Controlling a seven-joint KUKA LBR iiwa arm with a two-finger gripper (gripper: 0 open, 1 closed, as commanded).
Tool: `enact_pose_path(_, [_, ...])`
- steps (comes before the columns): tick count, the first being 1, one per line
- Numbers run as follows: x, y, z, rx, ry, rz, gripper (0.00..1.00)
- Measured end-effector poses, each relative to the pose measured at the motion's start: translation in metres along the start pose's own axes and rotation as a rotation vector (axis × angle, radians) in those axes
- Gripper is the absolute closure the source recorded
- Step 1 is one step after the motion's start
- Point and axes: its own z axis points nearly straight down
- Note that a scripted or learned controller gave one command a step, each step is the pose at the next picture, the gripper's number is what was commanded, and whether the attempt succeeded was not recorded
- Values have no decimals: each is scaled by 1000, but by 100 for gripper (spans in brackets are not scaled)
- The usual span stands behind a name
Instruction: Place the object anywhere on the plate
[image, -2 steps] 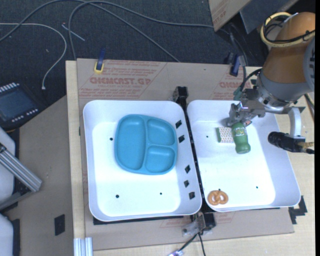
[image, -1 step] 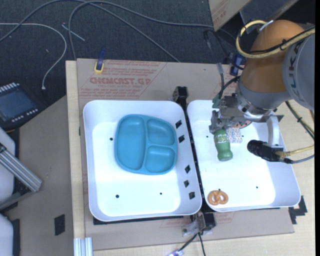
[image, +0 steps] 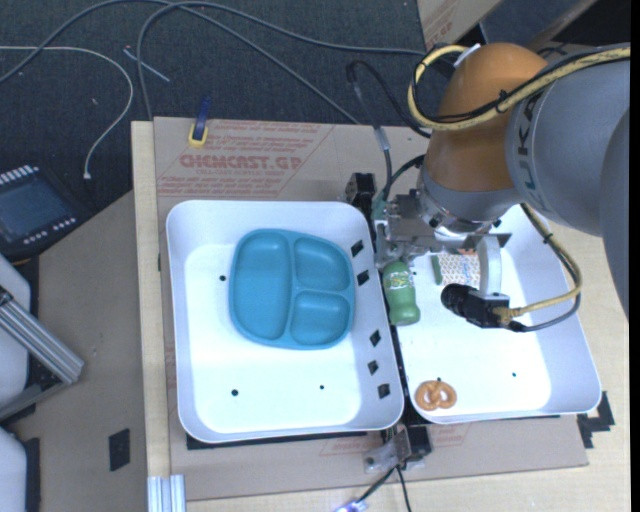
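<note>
A light-blue plastic plate with three compartments lies in the middle of the left shallow white bin, with nothing resting on it. Just right of the wall between the two bins, a small green bottle-shaped object lies at the left edge of the right shallow white bin, directly under the grey gripper of the arm, and whether the gripper is clenched on it or released cannot be told from this angle. Farther right a red-and-white patterned packet lies partly beneath the wrist, and a small round tan pretzel-like piece sits at the near left corner of the right bin.
</note>
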Motion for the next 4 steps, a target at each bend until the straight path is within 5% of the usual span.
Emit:
enact_pose_path(3, [159, -14, 1, -4, 0, 1, 100])
enact_pose_path(4, [157, -13, 2, -3, -1, 4, 0])
